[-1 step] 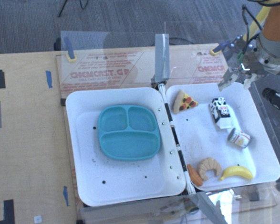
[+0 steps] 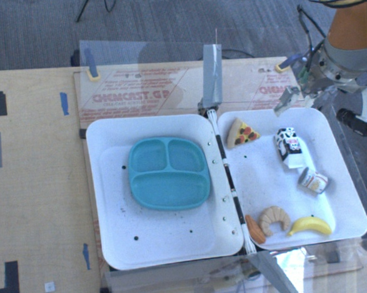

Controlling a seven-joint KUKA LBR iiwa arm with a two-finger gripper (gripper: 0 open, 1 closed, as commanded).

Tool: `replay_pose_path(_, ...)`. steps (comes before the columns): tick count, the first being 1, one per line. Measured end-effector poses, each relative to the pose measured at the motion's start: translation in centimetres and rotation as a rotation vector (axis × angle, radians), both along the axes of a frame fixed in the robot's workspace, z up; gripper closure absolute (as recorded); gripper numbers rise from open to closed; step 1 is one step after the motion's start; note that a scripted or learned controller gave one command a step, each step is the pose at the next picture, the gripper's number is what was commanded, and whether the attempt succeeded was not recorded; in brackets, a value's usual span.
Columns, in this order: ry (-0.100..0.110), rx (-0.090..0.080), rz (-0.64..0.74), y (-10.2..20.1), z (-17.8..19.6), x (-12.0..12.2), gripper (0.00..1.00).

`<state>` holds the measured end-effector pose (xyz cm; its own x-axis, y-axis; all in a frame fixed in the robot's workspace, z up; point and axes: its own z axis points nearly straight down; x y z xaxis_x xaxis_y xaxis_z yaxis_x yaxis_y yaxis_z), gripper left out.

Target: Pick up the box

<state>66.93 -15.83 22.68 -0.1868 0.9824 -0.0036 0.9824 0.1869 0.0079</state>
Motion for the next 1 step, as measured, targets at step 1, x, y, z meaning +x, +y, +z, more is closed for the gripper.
replay_pose_path(1, 0.004, 0.0, 0.245, -6.79, -6.77, -4.77, 0.0)
